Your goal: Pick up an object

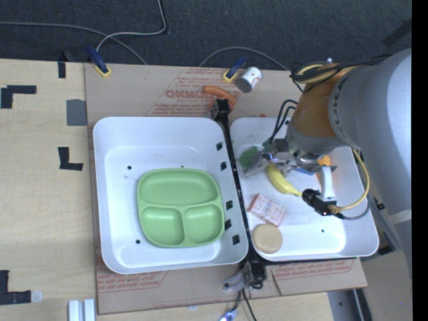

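- Left bin (107, 179): we log one green divided tray (180, 206) with three compartments, lying flat near the middle of the bin floor.
- Right bin (354, 239): we log a yellow banana (282, 182), a small pink-and-white packet (267, 209), a round tan disc (267, 238) near the front wall, and a green object (249, 156) close to the wall shared with the other bin.
- Arm (361, 112): grey with an orange band, reaching in from the right and hanging over the rear half of the right bin.
- Gripper (281, 158): we place it low in the right bin, just above the banana's upper end and just beside the green object. We cannot tell whether it is apart or together, nor whether it touches either item.
- Bench (40, 179): we note blue clips (99, 61) at the back edge of the cardboard sheet (187, 92) under the bins.
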`<state>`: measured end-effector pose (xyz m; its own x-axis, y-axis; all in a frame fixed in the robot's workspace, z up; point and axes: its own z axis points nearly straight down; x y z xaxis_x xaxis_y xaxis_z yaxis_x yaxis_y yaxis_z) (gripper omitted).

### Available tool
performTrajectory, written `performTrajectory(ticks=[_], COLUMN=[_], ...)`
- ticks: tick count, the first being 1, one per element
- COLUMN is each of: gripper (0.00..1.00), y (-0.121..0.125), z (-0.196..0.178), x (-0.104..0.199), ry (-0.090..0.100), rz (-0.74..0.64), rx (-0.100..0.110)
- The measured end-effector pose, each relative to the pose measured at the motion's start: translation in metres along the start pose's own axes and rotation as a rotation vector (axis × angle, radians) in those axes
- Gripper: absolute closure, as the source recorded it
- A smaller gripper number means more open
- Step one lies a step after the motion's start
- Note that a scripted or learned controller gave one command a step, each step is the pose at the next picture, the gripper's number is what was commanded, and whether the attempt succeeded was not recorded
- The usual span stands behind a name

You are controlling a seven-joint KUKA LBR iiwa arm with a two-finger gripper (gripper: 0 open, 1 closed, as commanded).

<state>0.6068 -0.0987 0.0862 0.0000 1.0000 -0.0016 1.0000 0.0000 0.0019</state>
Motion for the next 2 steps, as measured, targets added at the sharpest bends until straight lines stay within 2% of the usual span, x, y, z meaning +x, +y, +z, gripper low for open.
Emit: performTrajectory(ticks=[1,2], gripper=[1.00,1.00], y=[0.000,-0.003], z=[-0.010,-0.098], x=[0.000,0.075], ry=[-0.002,0.002], rz=[0.000,-0.003], rx=[-0.001,0.002])
